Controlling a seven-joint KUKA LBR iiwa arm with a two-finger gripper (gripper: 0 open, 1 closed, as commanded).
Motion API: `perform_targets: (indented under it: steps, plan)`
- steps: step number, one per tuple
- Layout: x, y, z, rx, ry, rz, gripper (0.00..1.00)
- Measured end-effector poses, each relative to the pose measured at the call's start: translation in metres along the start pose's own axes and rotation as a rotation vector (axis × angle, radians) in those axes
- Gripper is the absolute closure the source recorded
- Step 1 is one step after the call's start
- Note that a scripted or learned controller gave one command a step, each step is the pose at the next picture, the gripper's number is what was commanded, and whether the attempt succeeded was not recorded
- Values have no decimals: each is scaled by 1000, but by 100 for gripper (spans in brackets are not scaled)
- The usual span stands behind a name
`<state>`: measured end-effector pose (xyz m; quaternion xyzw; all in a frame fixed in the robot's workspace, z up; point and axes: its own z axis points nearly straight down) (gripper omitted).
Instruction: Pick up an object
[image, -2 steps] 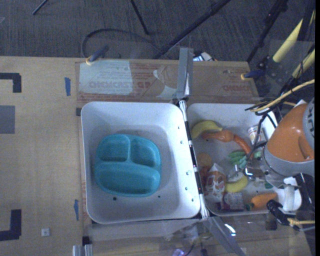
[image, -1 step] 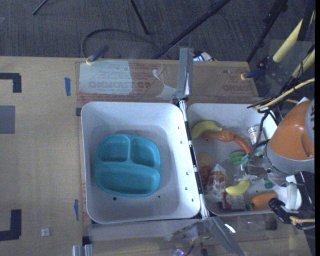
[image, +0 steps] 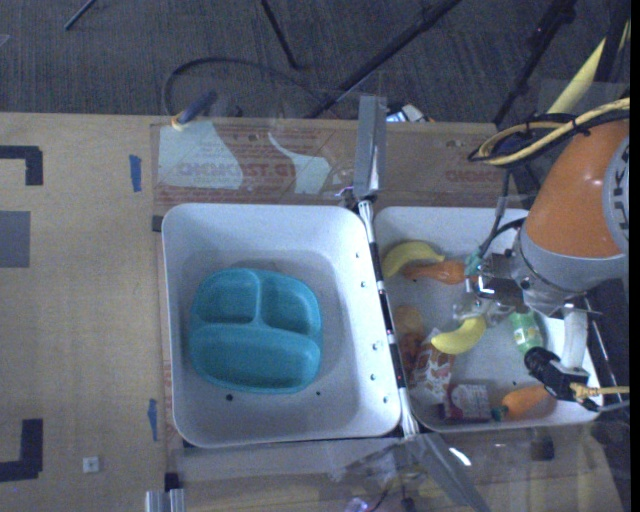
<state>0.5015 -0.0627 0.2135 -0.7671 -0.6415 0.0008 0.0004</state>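
My gripper (image: 478, 298) hangs low over the middle of the right bin (image: 500, 222), at the end of the grey arm with its orange band (image: 580, 195). Just below it, touching or nearly touching, lies a small yellow banana-shaped piece (image: 459, 336). A larger yellow banana (image: 406, 256) and an orange carrot-like piece (image: 440, 270) rest at the bin's far left. A green bottle (image: 525, 329) sits to the gripper's right. Near the front wall lie an orange object (image: 524, 400), a red and white packet (image: 468, 401) and another packet (image: 432, 371).
The left bin (image: 200, 235) holds a blue divided plate (image: 256, 329). A metal divider bar (image: 368, 150) stands between the bins at the back. Yellow and black cables (image: 530, 135) loop above the arm. Brown bench surface (image: 80, 300) spreads out to the left.
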Motion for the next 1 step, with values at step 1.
perform_targets:
  steps: [1]
  plan:
    - [1, 1, -10, -1, -1, -3, 100]
